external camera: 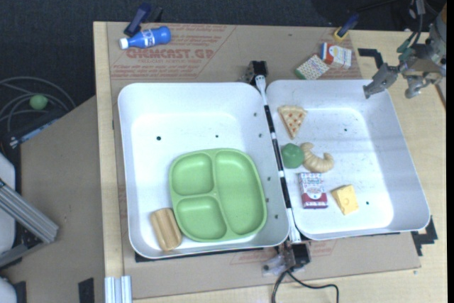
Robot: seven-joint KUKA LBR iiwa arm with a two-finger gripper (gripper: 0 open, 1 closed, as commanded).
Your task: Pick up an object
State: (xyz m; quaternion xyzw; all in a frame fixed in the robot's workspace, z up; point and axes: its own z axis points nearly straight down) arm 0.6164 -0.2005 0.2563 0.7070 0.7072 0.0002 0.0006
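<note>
Pick not started, nothing lifted.
Grey two-finger gripper (pixel 394 80) above right white bin's (pixel 397 152) far corner, jaws apart, empty; yellow cheese wedge (pixel 345 199) untouched.

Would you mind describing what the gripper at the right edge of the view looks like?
The gripper is small and built of grey metal, with thin angular parts. One slim dark piece sticks out toward the right bin. Thin cables run down to it from above, and a small teal-green spot shows near its top. Its finer detail is too blurred to make out.
</note>
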